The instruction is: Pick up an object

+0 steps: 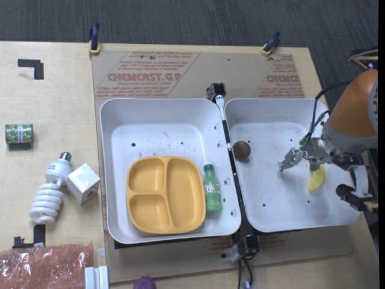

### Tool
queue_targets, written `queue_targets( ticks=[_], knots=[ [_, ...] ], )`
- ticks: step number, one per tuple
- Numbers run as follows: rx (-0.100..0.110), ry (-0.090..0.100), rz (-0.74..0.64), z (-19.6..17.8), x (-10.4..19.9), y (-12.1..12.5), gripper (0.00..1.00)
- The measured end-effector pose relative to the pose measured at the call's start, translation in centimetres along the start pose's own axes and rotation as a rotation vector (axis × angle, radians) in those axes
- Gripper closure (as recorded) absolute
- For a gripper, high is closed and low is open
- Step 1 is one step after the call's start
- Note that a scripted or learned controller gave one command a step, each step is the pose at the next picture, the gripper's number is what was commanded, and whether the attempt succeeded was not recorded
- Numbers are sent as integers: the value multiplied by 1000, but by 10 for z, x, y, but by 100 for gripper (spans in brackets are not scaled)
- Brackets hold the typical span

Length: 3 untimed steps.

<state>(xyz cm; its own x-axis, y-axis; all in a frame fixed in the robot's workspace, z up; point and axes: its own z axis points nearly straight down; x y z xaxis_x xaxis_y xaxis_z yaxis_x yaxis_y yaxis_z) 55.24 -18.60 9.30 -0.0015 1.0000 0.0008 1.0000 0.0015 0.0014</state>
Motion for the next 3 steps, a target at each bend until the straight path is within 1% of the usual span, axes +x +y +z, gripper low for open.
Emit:
queue_targets(
  ticks=[1, 2, 3],
  knots=[
    [-1, -1, 2, -10, -1, 1, 100],
    [-1, -2, 2, -5, -36, -15, 100],
    [0, -1, 1, 0, -10, -8, 100]
  ],
)
